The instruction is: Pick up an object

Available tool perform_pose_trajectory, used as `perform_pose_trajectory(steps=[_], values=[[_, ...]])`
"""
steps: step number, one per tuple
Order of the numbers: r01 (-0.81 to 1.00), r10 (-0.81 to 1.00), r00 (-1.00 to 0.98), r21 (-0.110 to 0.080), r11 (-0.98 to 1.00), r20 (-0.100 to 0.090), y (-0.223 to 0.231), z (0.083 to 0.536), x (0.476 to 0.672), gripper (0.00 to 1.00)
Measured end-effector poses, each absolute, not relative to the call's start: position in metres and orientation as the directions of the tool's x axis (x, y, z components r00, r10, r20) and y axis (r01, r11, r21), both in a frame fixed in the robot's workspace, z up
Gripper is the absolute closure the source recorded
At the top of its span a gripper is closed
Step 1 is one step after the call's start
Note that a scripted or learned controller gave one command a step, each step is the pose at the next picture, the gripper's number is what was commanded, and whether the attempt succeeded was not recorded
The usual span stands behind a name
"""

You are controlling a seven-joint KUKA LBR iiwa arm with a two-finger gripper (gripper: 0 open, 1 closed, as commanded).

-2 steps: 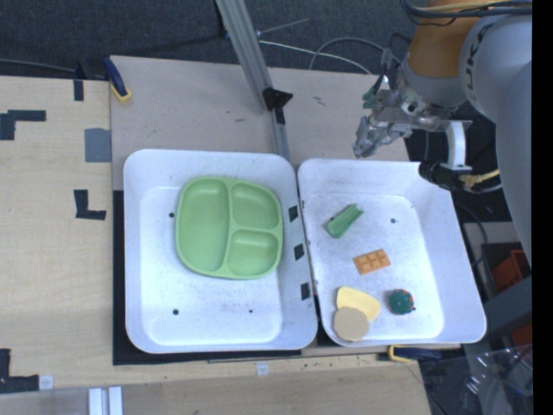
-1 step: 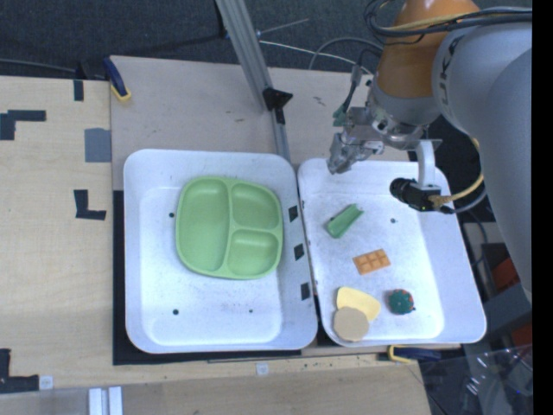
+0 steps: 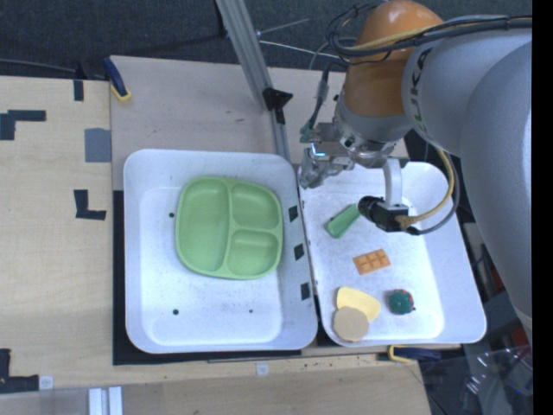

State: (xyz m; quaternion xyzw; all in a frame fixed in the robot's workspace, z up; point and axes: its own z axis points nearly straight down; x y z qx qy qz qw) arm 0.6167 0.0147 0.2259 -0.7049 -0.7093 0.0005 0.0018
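Observation:
The right bin [image 3: 436, 258] holds several small objects: a green stubby piece [image 3: 343, 220], an orange waffle-like square [image 3: 371, 262], a yellow piece [image 3: 360, 301] overlapped by a tan disc [image 3: 351, 323], and a small dark green ball with a red spot [image 3: 399, 301]. My gripper [image 3: 314, 171] hangs over the far left corner of that bin, close to the divider between the bins. It is above and left of the green piece, apart from it. Nothing shows in its grasp.
A light green divided plate [image 3: 230, 227] lies in the left bin [image 3: 138, 258]. A slanted metal pole [image 3: 251, 54] rises behind the bins. A black part with yellow cable [image 3: 386, 213] hangs from the wrist beside the green piece.

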Motion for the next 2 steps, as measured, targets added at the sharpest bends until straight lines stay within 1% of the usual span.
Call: perform_pose_trajectory(steps=[1, 2], values=[[1.000, 1.000, -0.005, -0.003, 0.005, 0.001, 0.056, 0.224, 0.597, 1.00], [1.000, 1.000, -0.006, -0.005, 0.006, 0.000, 0.099, 0.214, 0.566, 1.00]])
